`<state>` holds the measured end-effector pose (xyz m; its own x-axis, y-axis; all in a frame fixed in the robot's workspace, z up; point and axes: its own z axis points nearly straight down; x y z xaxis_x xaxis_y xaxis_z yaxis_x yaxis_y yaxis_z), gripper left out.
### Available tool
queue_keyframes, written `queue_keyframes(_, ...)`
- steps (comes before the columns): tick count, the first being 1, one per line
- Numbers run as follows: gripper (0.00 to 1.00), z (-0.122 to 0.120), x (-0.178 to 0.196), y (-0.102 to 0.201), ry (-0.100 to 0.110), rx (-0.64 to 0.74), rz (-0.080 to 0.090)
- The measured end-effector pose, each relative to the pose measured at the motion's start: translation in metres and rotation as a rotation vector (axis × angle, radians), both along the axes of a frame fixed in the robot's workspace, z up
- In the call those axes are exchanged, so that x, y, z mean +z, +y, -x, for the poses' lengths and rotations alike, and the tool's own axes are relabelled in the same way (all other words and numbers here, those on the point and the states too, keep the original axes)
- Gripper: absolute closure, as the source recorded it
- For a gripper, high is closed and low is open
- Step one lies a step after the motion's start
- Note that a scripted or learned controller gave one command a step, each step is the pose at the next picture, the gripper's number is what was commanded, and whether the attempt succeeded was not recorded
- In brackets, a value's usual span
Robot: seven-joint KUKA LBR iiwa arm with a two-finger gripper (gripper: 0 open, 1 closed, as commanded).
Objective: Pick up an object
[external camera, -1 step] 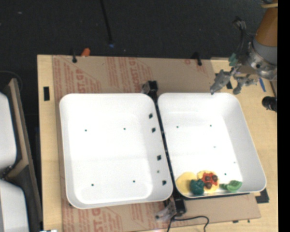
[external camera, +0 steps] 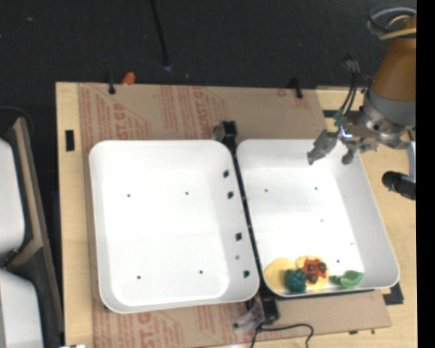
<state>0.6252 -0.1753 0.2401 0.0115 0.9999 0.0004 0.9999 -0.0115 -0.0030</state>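
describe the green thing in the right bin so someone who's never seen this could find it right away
Start at the right-hand white bin and follow it to its near edge, where a small cluster of objects sits. There are two greenish pieces there: the green object is the one farthest right, beside the yellow piece. It is a lighter, brighter green than the darker teal lump left of it.

I see two white bins (external camera: 167,296), each dotted with small dark specks, on brown cardboard (external camera: 167,114) printed with red lettering. In the right bin lie a pale yellow piece (external camera: 277,272), a teal lump (external camera: 295,281), a red-orange one (external camera: 316,267) and a green one (external camera: 348,278)
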Motion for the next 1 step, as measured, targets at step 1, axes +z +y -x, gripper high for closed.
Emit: queue_keyframes(1,0.00,0.0667,-0.0273,0.0123,-0.002,0.010,0.000)
